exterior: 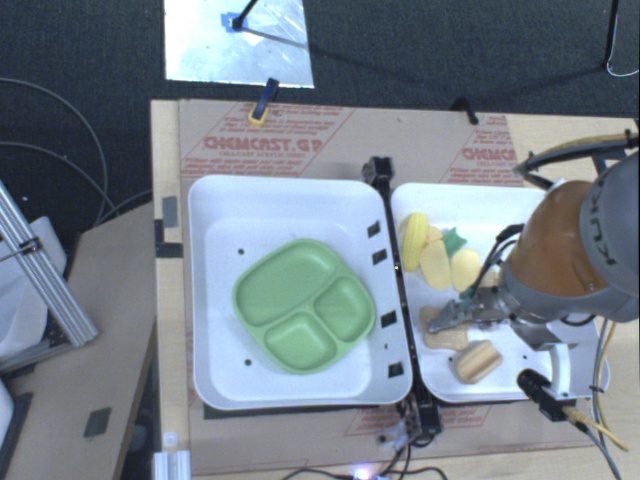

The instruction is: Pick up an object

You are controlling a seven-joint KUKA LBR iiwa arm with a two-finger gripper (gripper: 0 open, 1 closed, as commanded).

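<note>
In the right bin (pixel 470 200) lies a cluster of toy foods. A yellow banana-like piece (pixel 413 240), a pale yellow oval (pixel 436 265) and a yellow lemon-like piece (pixel 466 268) sit together, with a small green piece (pixel 454 239) behind them. A flat tan piece (pixel 447 338) and a tan cylinder (pixel 477 361) lie nearer the front wall. My gripper (pixel 452 314) is low in this bin, just over the flat tan piece and right below the yellow pieces. The arm's wrist (pixel 560 258) covers the right half of the bin.
The left bin (pixel 215 268) holds a green divided plate (pixel 304 305). A black divider (pixel 392 278) with clips runs between the bins. Cardboard lies under both bins, and a cable and black bracket (pixel 545 393) hang at the right bin's front right.
</note>
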